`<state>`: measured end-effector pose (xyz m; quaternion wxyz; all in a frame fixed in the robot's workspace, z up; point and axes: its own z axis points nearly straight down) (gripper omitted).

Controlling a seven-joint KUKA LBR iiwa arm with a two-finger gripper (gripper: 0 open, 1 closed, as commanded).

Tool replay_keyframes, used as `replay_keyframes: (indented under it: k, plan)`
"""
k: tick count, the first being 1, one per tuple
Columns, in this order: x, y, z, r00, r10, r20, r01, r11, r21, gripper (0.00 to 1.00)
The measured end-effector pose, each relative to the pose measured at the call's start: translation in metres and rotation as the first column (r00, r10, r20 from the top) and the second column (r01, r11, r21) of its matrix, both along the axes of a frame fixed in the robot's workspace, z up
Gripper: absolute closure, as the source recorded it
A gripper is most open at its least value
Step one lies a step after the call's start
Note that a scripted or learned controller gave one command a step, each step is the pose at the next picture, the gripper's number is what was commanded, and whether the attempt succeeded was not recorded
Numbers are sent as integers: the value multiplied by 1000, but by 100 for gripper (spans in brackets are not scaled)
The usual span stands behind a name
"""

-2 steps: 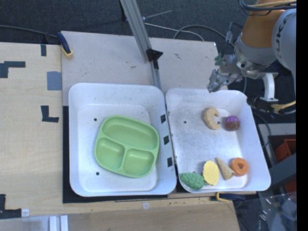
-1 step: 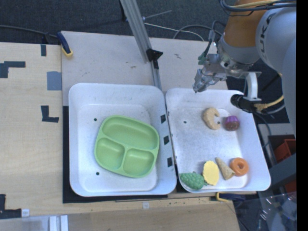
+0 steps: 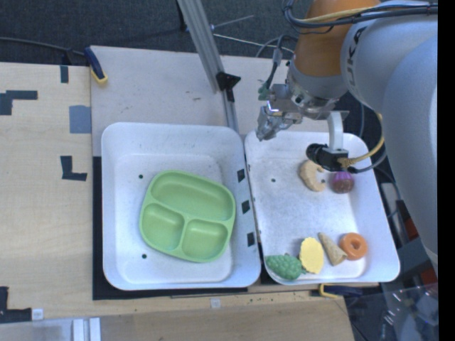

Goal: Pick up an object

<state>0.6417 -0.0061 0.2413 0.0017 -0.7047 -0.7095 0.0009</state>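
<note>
Green broccoli [image 3: 284,266] lies in the right bin [image 3: 284,190]; claw [image 3: 267,129] hovers above, grip state unclear

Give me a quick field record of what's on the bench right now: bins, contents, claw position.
left bin: green divided plate
right bin: tan piece, purple piece, broccoli, yellow piece, tan wedge, orange ring
claw: above right bin's far left corner, nothing seen in it
food near claw: none; all lies apart
</note>
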Motion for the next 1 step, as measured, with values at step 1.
replay_keyframes:
  k: [1]
  plan:
    - [0,60,3,1000,1,3,-1,1000,0,100]
